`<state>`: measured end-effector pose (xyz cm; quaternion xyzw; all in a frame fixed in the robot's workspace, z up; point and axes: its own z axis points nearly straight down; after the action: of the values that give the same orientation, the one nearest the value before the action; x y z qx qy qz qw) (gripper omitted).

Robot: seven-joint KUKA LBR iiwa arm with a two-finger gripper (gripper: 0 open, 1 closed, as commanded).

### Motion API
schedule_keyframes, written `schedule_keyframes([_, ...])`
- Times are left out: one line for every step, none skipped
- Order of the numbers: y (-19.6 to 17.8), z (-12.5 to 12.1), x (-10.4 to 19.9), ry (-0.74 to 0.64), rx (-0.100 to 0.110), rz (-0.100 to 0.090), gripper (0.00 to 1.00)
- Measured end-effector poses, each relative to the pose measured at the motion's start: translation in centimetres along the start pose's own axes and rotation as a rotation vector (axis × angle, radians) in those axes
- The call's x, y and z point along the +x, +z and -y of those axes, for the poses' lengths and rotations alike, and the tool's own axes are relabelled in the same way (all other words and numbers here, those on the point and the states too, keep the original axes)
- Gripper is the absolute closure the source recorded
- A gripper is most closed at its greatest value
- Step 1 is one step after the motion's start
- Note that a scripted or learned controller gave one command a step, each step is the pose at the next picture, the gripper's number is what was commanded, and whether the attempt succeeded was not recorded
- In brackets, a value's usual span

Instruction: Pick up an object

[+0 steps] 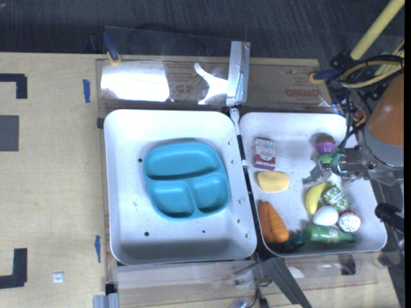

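right bin (292, 122) — gripper (329, 165) low over the toy pile, finger state cannot be told. banana (313, 197) just below it, purple item (324, 143) just above. carrot (273, 222) and yellow piece (273, 181) lie to its left. left bin (122, 172) — blue divided tray (186, 178).

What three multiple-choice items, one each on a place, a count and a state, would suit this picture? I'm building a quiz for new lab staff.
1. Where does the blue three-compartment plastic tray lie?
A. left white bin
B. right white bin
C. on the bench

2. How many compartments does it have?
A. two
B. three
C. four

3. How does the orange toy carrot lie?
A. standing upright
B. flat on the bin floor
C. inside the tray

Answers:
1 A, the tray sits in the left white bin.
2 B, one long section above two smaller ones.
3 B, it lies flat in the right white bin, beside the green toy bottle.
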<state>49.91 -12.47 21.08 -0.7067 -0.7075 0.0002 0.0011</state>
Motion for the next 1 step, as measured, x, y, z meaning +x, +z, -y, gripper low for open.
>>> schedule_keyframes([2.34,1.99,-0.11,0.149,0.001,-0.001,0.00])
